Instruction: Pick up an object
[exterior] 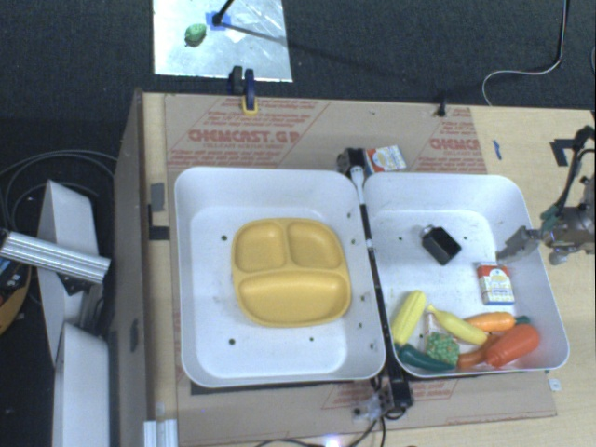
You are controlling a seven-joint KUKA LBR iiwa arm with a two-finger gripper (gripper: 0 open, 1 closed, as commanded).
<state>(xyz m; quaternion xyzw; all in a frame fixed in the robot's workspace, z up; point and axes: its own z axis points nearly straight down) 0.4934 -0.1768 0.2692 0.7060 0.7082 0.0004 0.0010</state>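
Gripper [521, 242] at the right rim of the right bin [466, 186], fingers not clear enough to tell if apart or together — nothing seen between them. In this bin: black block [440, 244] near the middle, small red and white box [495, 283] just beside the gripper, and toy food in the lower corner — corn [408, 317], banana [460, 326], broccoli [442, 348], carrot [511, 345]. In the left bin [200, 343]: yellow divided plate [291, 272].

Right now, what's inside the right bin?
The right bin holds a black block, a small red-and-white box, and a heap of toy food: corn, banana, broccoli, carrots. Anything under the heap is covered.
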